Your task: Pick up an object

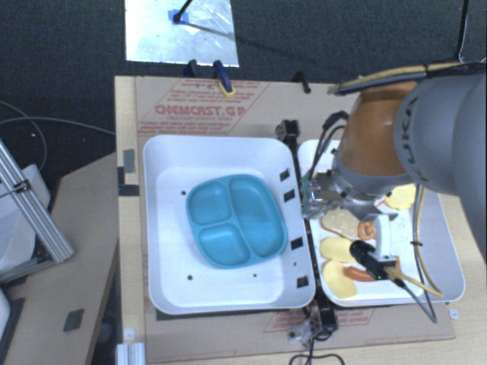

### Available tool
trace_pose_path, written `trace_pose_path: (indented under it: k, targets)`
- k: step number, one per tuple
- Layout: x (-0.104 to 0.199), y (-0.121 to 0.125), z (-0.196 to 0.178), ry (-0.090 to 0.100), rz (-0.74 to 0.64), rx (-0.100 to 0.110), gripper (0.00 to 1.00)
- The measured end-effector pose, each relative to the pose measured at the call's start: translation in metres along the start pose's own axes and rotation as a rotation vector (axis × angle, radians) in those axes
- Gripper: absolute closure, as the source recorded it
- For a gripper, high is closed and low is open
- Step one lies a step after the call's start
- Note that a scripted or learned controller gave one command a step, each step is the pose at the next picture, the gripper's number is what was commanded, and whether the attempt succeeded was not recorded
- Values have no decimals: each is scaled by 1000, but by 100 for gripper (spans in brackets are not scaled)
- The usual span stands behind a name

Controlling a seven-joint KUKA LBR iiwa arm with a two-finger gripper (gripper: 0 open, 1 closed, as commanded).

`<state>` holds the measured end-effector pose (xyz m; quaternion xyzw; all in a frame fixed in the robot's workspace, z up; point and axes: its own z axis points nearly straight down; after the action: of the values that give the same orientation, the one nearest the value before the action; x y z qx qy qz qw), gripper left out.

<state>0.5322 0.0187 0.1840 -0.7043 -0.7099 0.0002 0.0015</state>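
Note:
My gripper [329, 201] hangs low over the left part of the right bin [449, 276], under the grey wrist with the orange band. Just below it lies a tan bread-like piece [339, 223]. Nearer the front lie a yellow oval piece [336, 248] and a second yellow piece [339, 282]. A small orange ring [367, 230] rests to the right of the tan piece. Another yellow piece [401, 198] peeks out from under the arm further right. The wrist hides whatever lies directly beneath it.
The left bin [171, 173] holds a blue divided plate [236, 220] near its middle. A black divider with clips [298, 204] runs between the two bins. Both bins stand on a cardboard sheet [198, 105], with the bench edge further left.

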Motion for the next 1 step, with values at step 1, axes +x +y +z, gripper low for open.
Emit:
trace_pose_path:
  k: [1]
  targets:
    - [-30,-29,0,-2,9,-1,100]
